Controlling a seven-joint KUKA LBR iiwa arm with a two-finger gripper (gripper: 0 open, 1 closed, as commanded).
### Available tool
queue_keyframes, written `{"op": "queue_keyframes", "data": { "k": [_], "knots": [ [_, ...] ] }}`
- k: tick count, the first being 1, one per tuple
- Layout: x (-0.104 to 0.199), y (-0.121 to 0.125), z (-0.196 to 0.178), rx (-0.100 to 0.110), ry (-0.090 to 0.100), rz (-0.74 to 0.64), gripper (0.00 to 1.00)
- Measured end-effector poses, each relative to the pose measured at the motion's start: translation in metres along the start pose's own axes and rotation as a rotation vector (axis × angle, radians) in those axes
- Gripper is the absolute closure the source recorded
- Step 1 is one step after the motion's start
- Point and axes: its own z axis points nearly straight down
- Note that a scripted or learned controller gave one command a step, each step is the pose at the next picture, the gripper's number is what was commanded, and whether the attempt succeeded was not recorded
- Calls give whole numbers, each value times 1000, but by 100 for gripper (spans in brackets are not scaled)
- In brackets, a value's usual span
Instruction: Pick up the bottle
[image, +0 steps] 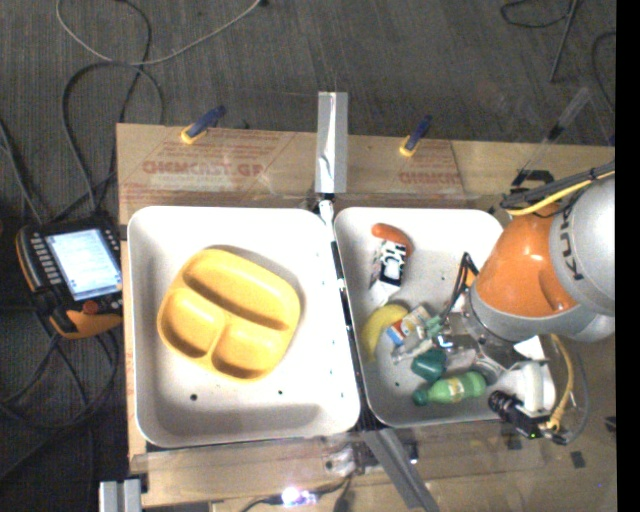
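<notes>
Wooden bench (280, 165), two white bins. Left bin (150, 400): yellow divided tray (230, 312). Right bin (480, 235): clutter heaped at its near side, green bottle (452, 389) lying flat just beneath my gripper (440, 345); grip state: I cannot tell.

You can read little here. Orange band (527, 268) on the arm shows white letters "KU", rest cut off. Cardboard sheet (225, 170) behind the left bin (145, 330) has faded red print, not legible. Handheld pendant (68, 262) left of that bin has a lit screen, text too small.
</notes>
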Motion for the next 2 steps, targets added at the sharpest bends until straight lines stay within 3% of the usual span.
{"op": "queue_keyframes", "data": {
  "k": [1, 2],
  "knots": [
    [3, 26, 1, -1, -1, 112, 0],
    [-92, 27, -220, 8, -5, 143, 0]
  ]
}}
